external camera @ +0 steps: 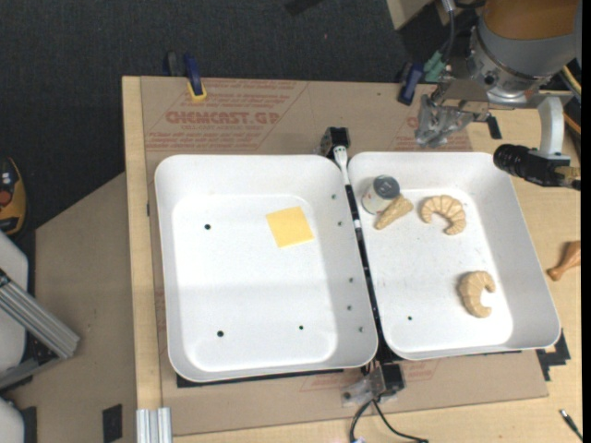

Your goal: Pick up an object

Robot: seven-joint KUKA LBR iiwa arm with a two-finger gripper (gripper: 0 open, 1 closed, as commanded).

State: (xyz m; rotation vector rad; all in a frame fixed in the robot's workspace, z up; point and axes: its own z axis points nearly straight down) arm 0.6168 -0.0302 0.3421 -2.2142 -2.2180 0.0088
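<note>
Gripper (pixel 441 129) hangs over the bench just past the right bin's (pixel 531 275) far rim; can't tell its finger state, nothing visibly held. In that bin: small can (pixel 384 190) touching a bread stick (pixel 393 213), croissant (pixel 444 212) beside them, second croissant (pixel 476 293) nearer the front. Left bin (pixel 185 275): yellow square (pixel 290 226).

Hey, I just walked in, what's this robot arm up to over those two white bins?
The arm's gripper hangs above the far rim of the right bin, with nothing between its fingers. That bin holds two croissants, a small bread stick and a little grey-capped cylinder that touches it. The left bin holds a flat yellow square. Nothing is picked up yet.
</note>
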